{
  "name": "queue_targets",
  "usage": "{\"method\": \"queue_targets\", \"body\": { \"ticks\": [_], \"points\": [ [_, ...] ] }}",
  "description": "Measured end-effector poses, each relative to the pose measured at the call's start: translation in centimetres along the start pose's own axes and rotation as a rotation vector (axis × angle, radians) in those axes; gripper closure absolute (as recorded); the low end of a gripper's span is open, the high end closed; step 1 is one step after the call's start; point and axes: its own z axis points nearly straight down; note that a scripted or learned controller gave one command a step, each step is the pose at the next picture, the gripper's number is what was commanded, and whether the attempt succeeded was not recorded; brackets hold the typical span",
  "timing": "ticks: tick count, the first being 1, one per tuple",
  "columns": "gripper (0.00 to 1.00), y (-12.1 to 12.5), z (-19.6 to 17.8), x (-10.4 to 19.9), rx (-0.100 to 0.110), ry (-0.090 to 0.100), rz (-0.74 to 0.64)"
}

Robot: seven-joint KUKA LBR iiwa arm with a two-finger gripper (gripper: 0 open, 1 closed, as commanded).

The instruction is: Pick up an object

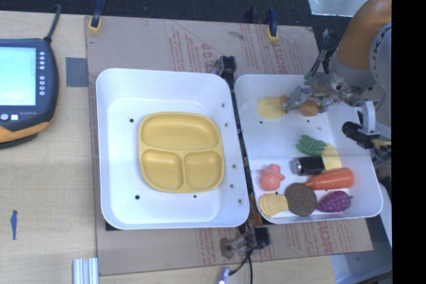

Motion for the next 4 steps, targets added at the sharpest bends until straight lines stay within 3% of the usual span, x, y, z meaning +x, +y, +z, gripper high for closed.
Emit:
{"method": "queue_targets", "body": {
  "ticks": [1, 2, 3, 4],
  "points": [
    [0.00, -9.6, -3.7, -0.5, 0.000, -0.002, 0.000],
    [0.00, -10.0, 0.0, 1.4, -0.002, -0.002, -0.001],
    [1.00, -10.0, -1.0, 1.3, 0.000, -0.004, -0.004],
    [1.00, -10.5, -11.4, 9.2, -0.002, 0.000, -0.001]
  ]
}}
